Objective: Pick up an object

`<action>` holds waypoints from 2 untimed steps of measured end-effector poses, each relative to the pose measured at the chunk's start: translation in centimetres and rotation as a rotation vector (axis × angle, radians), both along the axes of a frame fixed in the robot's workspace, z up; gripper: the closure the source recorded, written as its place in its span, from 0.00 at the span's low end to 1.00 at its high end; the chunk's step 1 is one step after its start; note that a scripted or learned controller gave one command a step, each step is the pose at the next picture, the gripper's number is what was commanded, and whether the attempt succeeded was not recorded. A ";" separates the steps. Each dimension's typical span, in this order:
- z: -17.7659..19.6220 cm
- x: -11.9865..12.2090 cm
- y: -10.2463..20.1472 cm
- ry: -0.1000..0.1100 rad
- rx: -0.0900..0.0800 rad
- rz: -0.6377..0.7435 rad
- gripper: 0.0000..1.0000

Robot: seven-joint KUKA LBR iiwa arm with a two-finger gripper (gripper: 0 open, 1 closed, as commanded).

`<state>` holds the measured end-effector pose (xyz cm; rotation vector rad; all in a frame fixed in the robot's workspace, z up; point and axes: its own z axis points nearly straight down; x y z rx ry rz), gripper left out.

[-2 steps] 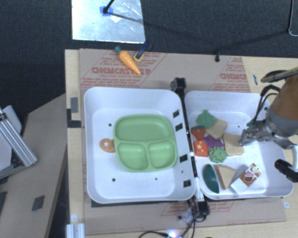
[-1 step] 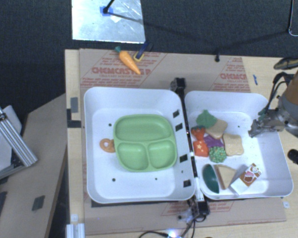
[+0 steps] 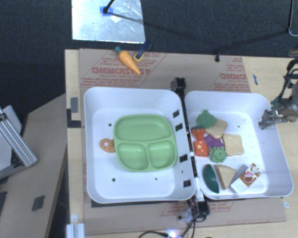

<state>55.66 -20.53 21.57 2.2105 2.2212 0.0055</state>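
We should bring the metal claw (image 3: 266,120), whose state we cannot tell, squarely above the tan toast-shaped toy slice (image 3: 233,144) before descending.

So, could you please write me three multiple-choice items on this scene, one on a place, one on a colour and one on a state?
1. Where does the pretzel lie?
A. In the left bin, beside the divided plate
B. In the right bin, among the toy food
C. On the cardboard behind the bins

2. What colour is the divided plate?
A. Blue
B. Light green
C. Red

3. What is the state of the carrot?
A. Lying in a plate compartment
B. Standing upright in the right bin
C. Lying on the cardboard outside both bins

Answers:
1 A: the pretzel sits on the floor of the left bin, at the plate's left edge.
2 B: the plate is pale green all over.
3 C: the carrot rests on its side behind the left bin, far from the gripper at the rim of the right bin.
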 end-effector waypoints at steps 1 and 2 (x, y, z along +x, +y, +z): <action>0.9 0.1 0.0 0.004 0.002 0.001 1.00; 2.0 -0.2 5.2 0.006 0.005 0.005 1.00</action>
